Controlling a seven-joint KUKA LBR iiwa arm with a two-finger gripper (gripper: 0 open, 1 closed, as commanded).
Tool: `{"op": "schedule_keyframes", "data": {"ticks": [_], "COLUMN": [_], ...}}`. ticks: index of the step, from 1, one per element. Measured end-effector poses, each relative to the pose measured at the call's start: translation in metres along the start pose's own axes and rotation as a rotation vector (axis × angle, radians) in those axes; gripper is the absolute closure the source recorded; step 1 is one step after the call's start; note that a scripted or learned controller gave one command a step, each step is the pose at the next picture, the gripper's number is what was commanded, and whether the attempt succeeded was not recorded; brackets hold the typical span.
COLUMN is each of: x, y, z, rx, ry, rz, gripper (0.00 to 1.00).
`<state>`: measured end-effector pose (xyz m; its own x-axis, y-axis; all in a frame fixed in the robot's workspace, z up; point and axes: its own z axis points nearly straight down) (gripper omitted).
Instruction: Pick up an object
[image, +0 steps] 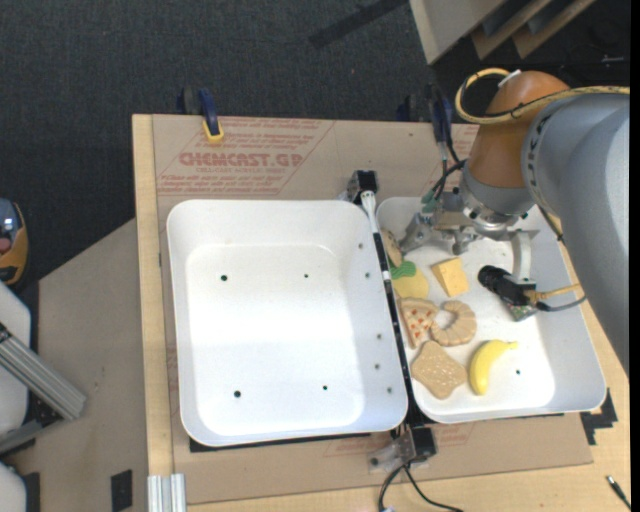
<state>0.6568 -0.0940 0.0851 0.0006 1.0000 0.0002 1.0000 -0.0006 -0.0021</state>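
Note:
The right bin (560, 385) holds several toy foods. A yellow cheese wedge (452, 277) lies near its middle, with a banana (488, 363) and a tan cookie (438, 368) toward the front. A pizza slice (416, 323), a ring-shaped pastry (459, 323), a yellow lump (410, 286) and a small tan piece (401, 268) sit along the left wall. My gripper (437, 238) hangs low over the bin's far left corner, just behind the cheese wedge. It is open, and nothing shows between its fingers.
The left bin (200, 240) sits beside the right one, their walls meeting along a dark strip (385, 280). Both rest on a cardboard sheet (250, 150). The grey arm (590, 170) looms over the right bin's far right side.

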Motion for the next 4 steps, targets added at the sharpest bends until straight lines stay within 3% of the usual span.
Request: {"op": "schedule_keyframes", "data": {"ticks": [1,2,3,4], "x": [0.000,0.000,0.000,-0.001], "y": [-0.054,-0.051,-0.051,0.009], "z": [0.000,-0.010,-0.010,0.000], "rx": [0.002,-0.003,-0.003,-0.009], "ry": [0.001,-0.001,-0.001,-0.002], "rz": [0.001,0.001,0.001,-0.003], "gripper": [0.00,1.00,0.00,0.00]}}
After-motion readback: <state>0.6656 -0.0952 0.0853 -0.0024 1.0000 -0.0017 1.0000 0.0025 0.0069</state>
